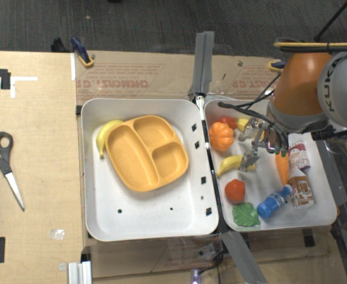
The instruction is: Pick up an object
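Bench, right shallow white bin (324,218): gripper (248,161) low over small yellow plastic banana (229,165); finger state indeterminate; nothing lifted yet.

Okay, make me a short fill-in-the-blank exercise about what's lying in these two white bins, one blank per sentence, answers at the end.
1. The orange three-compartment plastic plate lies in the ____ bin.
2. A yellow banana peeks out from under that plate's ____ edge.
3. The small blue plastic bottle lies just right of a flat ____ object in the right bin's near corner.
4. The two-finger gripper hangs over the ____ bin.

Missing words: left; left; green; right
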Controlling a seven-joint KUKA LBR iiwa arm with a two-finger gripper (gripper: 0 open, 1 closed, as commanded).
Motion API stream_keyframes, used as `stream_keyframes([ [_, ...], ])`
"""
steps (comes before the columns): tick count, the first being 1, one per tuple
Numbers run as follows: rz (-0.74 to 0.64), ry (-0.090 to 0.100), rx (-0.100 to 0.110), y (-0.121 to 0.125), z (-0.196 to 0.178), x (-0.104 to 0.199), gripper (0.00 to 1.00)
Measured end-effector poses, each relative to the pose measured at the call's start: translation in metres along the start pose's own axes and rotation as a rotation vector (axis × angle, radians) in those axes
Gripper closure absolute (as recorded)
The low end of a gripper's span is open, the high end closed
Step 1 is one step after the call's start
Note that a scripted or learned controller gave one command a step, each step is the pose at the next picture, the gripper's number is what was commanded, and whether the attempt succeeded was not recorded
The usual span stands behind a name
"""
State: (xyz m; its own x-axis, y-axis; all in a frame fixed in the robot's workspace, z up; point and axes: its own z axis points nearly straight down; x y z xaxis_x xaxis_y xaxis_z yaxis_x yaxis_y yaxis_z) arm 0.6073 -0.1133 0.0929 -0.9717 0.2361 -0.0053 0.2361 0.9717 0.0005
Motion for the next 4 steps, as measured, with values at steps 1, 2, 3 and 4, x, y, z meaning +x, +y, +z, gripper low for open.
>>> stream_keyframes([
  [1, 0.084, 0.003, 0.001, -0.066, 0.0, 0.055, 0.0],
  [2, 0.155, 0.005, 0.001, -0.053, 0.001, 0.12, 0.0],
  [3, 0.07, 0.005, -0.008, -0.106, 0.0, 0.043, 0.0],
  [4, 0.042, 0.009, -0.005, -0.116, 0.001, 0.097, 0.0],
])
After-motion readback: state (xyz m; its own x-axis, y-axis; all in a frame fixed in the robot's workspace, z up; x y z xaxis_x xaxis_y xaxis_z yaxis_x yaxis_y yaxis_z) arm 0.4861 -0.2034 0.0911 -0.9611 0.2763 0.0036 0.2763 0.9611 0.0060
